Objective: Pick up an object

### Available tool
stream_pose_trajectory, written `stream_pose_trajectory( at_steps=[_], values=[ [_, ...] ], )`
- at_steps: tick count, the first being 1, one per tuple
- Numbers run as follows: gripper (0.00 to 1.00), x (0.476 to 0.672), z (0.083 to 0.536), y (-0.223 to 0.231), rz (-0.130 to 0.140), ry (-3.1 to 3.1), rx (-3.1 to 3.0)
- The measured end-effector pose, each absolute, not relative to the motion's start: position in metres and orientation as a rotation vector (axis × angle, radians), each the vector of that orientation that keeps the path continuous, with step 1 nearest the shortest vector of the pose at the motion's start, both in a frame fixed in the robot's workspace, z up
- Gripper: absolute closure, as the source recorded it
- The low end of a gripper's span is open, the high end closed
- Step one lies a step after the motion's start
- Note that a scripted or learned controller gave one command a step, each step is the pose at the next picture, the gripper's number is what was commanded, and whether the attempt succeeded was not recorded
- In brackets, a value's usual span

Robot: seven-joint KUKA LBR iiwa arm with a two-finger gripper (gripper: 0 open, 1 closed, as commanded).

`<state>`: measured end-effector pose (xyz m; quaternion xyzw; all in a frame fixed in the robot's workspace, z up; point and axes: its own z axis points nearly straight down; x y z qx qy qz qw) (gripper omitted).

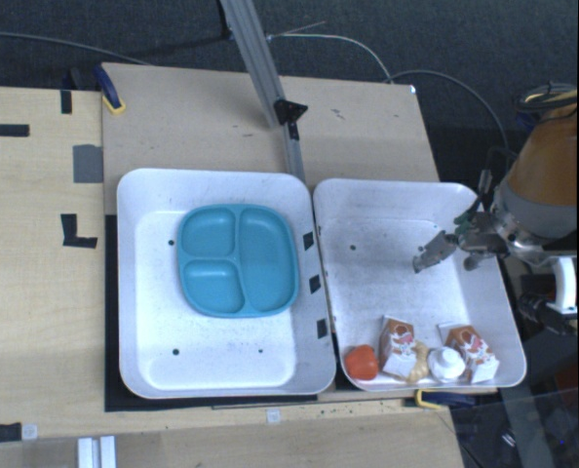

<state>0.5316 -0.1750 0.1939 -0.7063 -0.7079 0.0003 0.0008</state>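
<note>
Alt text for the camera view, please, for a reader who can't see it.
The claw hovers over the right bin, above small items bunched along its near edge, including a red ball and cartons. The left bin holds a blue divided plate.

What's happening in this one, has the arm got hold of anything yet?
Not yet. The gripper hangs over the bare middle of the right bin, with nothing between its fingers. The things to pick lie bunched along that bin's near edge: an orange ball, two small red and white cartons and a white round piece. The left bin has a blue divided plate lying in it, untouched.
</note>
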Motion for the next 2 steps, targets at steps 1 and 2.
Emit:
stream_pose_trajectory(
  at_steps=[1, 2],
  values=[
    [0.00, 0.532, 0.194, -0.175, 0.001, -2.222, -2.218],
    [0.00, 0.525, 0.130, -0.172, 0.007, -2.217, -2.216]
  ],
)
